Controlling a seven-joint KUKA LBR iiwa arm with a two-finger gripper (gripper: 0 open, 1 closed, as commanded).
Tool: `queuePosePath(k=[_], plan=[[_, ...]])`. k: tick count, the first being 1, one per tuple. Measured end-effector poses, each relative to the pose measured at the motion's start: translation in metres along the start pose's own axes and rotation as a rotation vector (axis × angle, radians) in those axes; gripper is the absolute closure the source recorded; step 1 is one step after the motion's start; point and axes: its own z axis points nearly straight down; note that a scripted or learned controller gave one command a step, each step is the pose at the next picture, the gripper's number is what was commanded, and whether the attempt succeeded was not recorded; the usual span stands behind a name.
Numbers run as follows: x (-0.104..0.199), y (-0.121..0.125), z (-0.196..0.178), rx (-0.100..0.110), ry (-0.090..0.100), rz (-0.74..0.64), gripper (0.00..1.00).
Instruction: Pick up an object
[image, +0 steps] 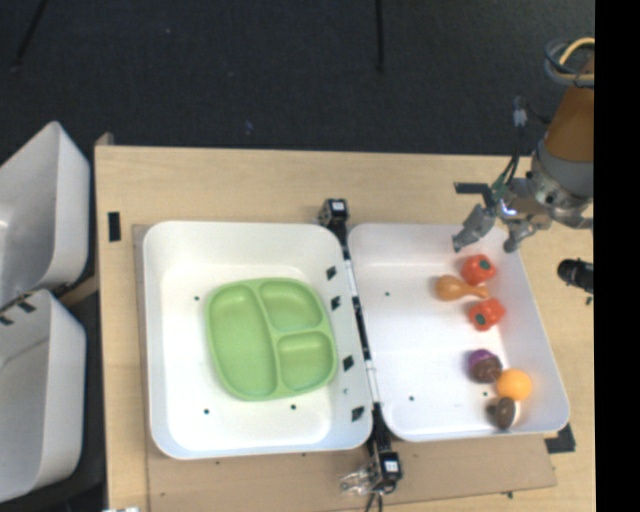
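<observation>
My gripper (493, 233) hangs over the far right corner of the right bin (420, 330), open, with nothing between its fingers. Just below it lies a red toy pepper (478, 268), with an orange pear-shaped toy (455, 289) to its left. A second red pepper (486, 314) sits a little nearer the front. Along the right wall toward the front are a purple toy (484, 365), an orange ball (514, 384) and a brown toy (501, 411).
The left bin (180, 260) holds a green divided plate (271, 336). Black clips (352, 330) line the seam between the bins. White containers (35, 210) stand off the bench at the left. The right bin's left half is bare.
</observation>
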Motion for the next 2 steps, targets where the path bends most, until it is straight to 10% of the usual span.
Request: queuePosePath(k=[2], plan=[[-0.004, 0.002, 0.031, -0.014, -0.005, -0.002, 0.0]])
